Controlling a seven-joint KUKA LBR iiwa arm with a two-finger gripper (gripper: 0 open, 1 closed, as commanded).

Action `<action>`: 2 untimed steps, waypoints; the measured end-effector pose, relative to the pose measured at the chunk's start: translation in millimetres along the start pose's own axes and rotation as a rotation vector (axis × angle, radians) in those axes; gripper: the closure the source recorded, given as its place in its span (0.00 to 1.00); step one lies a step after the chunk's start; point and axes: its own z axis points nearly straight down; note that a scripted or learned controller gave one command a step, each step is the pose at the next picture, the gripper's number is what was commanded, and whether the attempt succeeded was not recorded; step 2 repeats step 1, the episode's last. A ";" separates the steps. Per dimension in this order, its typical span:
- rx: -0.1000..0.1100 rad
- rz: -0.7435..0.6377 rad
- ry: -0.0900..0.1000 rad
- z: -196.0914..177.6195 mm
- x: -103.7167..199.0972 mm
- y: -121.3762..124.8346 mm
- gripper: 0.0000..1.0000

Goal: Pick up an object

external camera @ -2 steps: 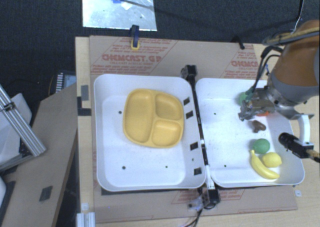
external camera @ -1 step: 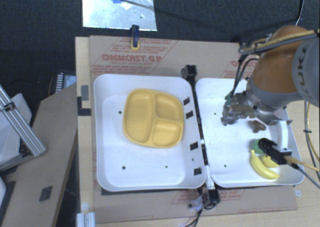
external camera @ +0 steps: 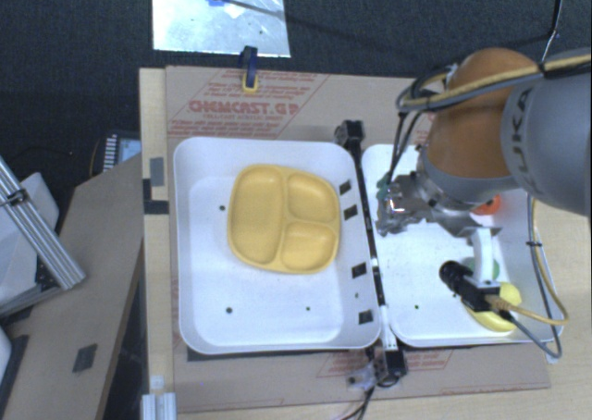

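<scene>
One yellow plate [external camera: 282, 217], small things under the arm [external camera: 499, 150].
The plate lies in the left bin [external camera: 203, 316]. Right of it, the end effector [external camera: 396, 203] hangs over the right bin [external camera: 416, 316]; I cannot tell if it is open or closed. Farther right, the arm partly covers a yellow thing [external camera: 495, 319], a green bit [external camera: 493, 270] and an orange bit [external camera: 487, 208].

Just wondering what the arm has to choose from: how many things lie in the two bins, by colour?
Yellow: 2, a plate in the left bin and a lump in the right bin
Orange: 1, an orange bit, mostly hidden
Green: 1, a green bit, partly hidden
Total: 4 in sight
</scene>
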 end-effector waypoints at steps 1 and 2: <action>0.001 0.000 0.000 10.8 58.3 4.1 1.00; 0.001 0.000 0.000 10.8 58.3 4.1 1.00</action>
